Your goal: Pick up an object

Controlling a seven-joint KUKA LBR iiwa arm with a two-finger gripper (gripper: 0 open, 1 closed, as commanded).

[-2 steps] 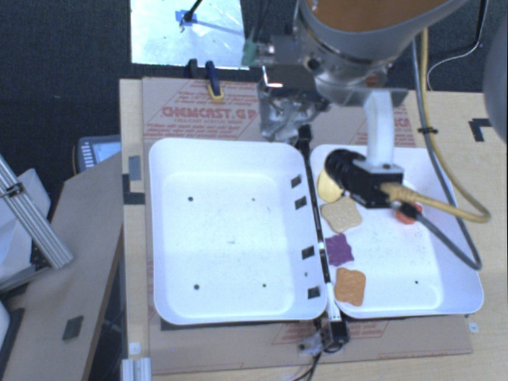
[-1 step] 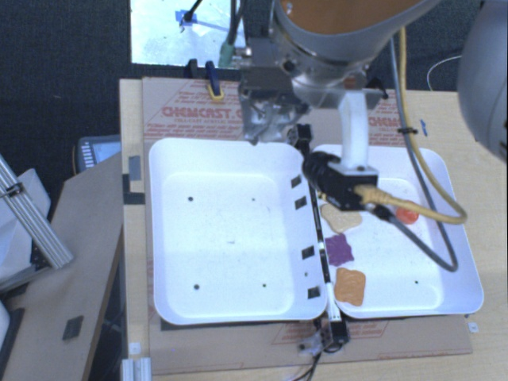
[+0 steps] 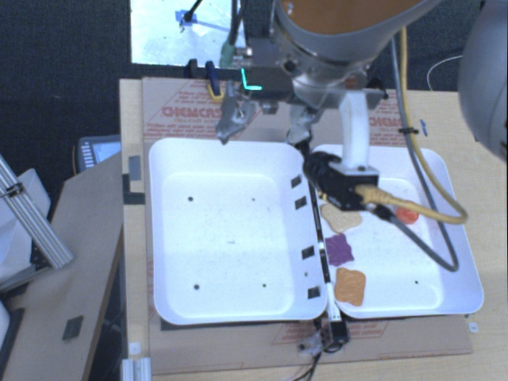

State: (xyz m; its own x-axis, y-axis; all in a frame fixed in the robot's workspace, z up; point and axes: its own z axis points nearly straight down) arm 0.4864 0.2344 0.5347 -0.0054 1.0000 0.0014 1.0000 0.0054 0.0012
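Several small objects lie in the right bin point(image 3: 444, 292): a pale beige piece point(image 3: 341, 220), a purple piece point(image 3: 340, 249), an orange-brown piece point(image 3: 350, 286) and a red object point(image 3: 407, 215) partly behind a yellow cable. My gripper point(image 3: 263, 127) hangs over the far rim of the left bin point(image 3: 222, 236), near the divide between the bins. Its fingers point(image 3: 230, 122) are spread wide apart, open, with nothing between them. The objects sit well in front of and to the right of the gripper.
A black block point(image 3: 343, 182) on the arm, with a yellow cable point(image 3: 429, 213) looping from it, hangs over the right bin's far left part. Black clips point(image 3: 308, 252) line the seam between the bins. Cardboard point(image 3: 178, 109) underlies both.
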